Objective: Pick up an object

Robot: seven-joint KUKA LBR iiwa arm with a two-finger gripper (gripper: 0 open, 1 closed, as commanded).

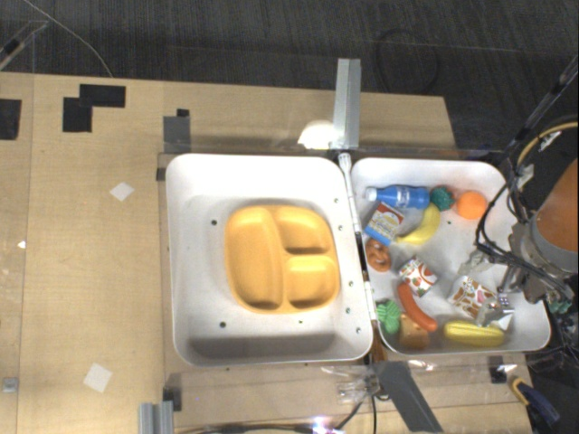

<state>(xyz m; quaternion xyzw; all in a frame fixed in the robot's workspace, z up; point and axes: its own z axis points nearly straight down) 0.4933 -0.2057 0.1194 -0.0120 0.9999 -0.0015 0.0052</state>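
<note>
— What takes up the most room?

— The wooden bench [90,242], then the two white bins side by side on it. The left bin [194,242] holds one thing, a yellow divided tray [279,256] lying near its middle. The right bin [534,333] holds all the small items.

— And the arm?

— The arm [554,233] comes in at the right bin's right side, cables looping around it. Its gripper [493,287] sits low over the bin's lower right part, right at a red-and-white packet [470,295] — I cannot tell whether the claw is open or closed, nor whether it has hold of anything.

— So what is there to pick?

— The packet is closest to the claw. Just below it a long yellow piece [473,334] lies along the bin's near wall. At the top lies a blue bottle [398,195] on its side, with a banana [422,229] just under it and a small red-and-white carton [384,222] to the banana's left.

— Smaller things?

— A red sausage [416,307] lying at a slant, a little can [417,277] above it, an orange ball [469,204] in the top right part, and a green piece [388,317] against the left wall.
</note>
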